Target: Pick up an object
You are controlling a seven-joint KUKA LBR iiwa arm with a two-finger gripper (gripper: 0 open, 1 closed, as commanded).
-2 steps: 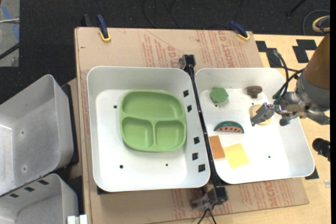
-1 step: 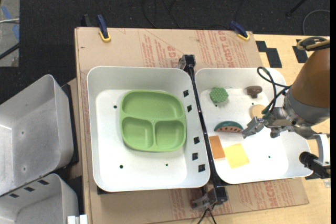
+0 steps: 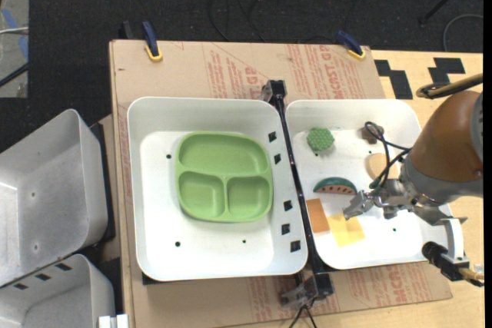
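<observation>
jaws (image 3: 359, 205): low in right bin (image 3: 400, 257), just above yellow piece (image 3: 347, 231); open/shut state: cannot tell
nearby: watermelon slice (image 3: 335, 186), orange block (image 3: 317, 215)
risk: crowded items, jaws may nudge a neighbour, miss grasp

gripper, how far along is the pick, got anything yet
Nothing looks lifted. The gripper is low in the right bin, just above the yellow piece, beside the orange block and watermelon slice. No item shows between its fingers. Grasping and lifting remain.
</observation>
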